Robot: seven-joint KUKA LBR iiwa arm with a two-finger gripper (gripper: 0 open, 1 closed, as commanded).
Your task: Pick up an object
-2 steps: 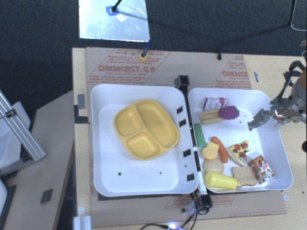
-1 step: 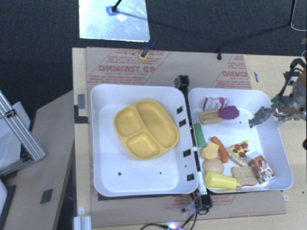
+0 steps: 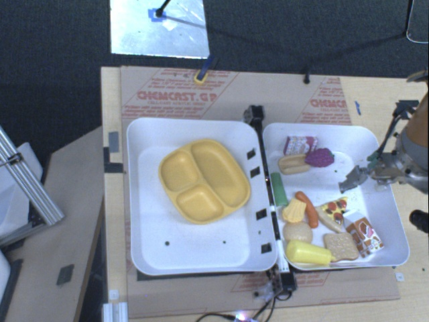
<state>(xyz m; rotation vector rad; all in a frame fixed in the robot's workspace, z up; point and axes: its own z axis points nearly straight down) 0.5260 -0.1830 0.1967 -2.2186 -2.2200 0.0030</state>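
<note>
Yellow three-compartment plastic tray [image 3: 204, 180]: well to the view's left of the jaws, lying flat in the left bin.
Shallow white left bin [image 3: 144, 247]: beyond the divider, left of the jaws.
Black divider strip [image 3: 263, 173]: between that bin and the jaws.
Brown printed cardboard sheet [image 3: 174, 94]: beneath the left bin, reaching the far side of the jaws.
Shiny silver square plate [image 3: 134, 25]: far up-left of the jaws, on dark floor.
</note>
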